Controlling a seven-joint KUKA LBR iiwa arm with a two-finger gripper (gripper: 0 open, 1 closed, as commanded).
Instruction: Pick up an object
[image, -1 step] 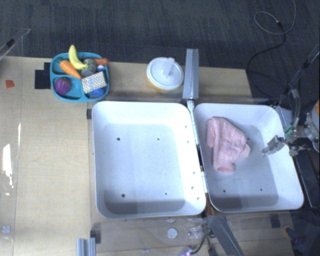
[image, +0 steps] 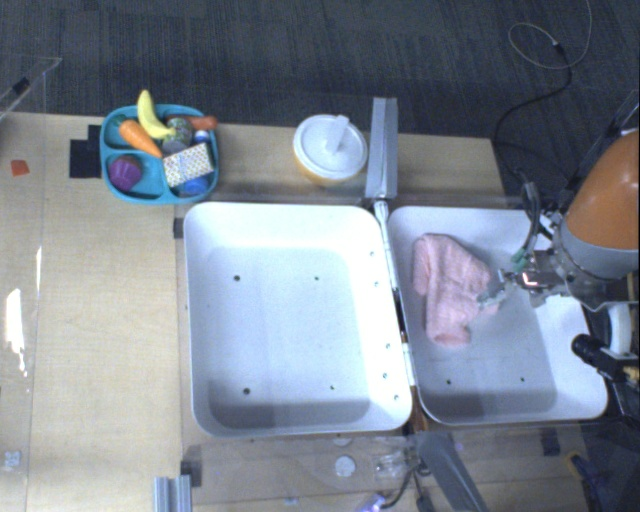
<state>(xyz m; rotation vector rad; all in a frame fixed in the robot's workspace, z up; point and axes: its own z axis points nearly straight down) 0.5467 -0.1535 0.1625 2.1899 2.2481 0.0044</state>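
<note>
Nearest to us, along the bottom edge, we see the front rims of the two shallow white bins, with some metal brackets and fittings below them that are too small to make out. The left white plastic bin (image: 200, 330) sits with its floor bare apart from a few small dark holes.

The right white plastic bin (image: 520, 400) holds the task's thing: a crumpled pale pink cloth (image: 447, 287), lying in the left half of that bin, stretched from near the far wall toward the middle, close to the divider between the two bins.

From the right, the grey arm with the orange band (image: 608, 200) reaches in over the right bin. Its two-finger gripper (image: 497, 293) sits at the right edge of the pink cloth, touching or just beside its fabric. We cannot tell whether the fingers are apart or closed, nor whether any cloth lies between them.

Farther back, on the wooden bench (image: 90, 300) behind the left bin, stands a round white-lidded yellow container (image: 330, 148). To its left sits a blue compartment tray (image: 155, 155) filled with toy food, a yellow banana (image: 150, 116) and an orange carrot (image: 138, 137) among it.
</note>
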